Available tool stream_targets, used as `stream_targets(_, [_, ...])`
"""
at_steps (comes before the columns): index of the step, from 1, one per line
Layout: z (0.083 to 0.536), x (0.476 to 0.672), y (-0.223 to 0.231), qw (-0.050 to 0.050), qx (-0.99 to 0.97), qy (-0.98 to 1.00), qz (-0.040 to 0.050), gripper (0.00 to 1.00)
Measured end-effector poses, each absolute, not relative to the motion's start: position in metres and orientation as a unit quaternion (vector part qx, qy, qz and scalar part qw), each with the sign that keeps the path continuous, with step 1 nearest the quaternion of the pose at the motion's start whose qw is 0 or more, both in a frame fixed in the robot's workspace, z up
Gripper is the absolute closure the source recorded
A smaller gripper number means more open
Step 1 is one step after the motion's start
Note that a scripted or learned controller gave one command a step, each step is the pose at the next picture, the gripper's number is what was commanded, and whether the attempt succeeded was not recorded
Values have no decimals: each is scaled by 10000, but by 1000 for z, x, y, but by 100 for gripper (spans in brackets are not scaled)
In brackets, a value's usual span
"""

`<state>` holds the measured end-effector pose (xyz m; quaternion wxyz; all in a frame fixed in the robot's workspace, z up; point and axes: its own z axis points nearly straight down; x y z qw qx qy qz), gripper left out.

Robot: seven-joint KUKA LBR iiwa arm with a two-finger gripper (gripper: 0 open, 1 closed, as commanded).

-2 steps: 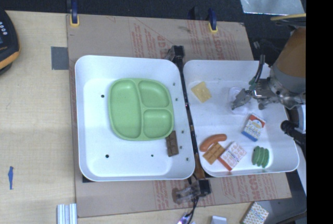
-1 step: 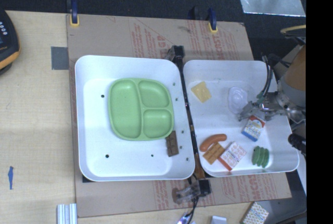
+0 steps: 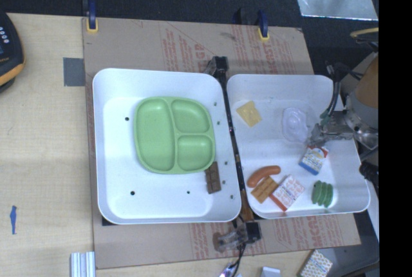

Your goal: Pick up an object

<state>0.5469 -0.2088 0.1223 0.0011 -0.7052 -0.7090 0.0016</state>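
My gripper (image 3: 321, 134) hangs over the right bin (image 3: 277, 85) near its right wall, just above a small blue-and-white carton (image 3: 313, 160). A clear plastic cup (image 3: 294, 122) lies just to its left. Elsewhere in this bin are a yellow cheese slice (image 3: 249, 113), an orange sausage (image 3: 264, 174), a tan cracker (image 3: 264, 189), a red-and-white packet (image 3: 289, 192) and a green ridged piece (image 3: 322, 194). I see nothing held in the gripper.
The left bin (image 3: 116, 198) holds a green divided plate (image 3: 174, 134) and a small brown block (image 3: 212, 177) by its right wall. The arm's body (image 3: 360, 102) reaches in over the right bin's right rim. Clamps pin the cardboard at the back.
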Motion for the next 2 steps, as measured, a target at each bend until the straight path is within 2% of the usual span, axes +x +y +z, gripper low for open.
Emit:
stream_targets(1, [122, 547, -209, 13, -7050, -7092, 19, 0])
stream_targets(2, [90, 559, -211, 17, -7045, -7097, 17, 0])
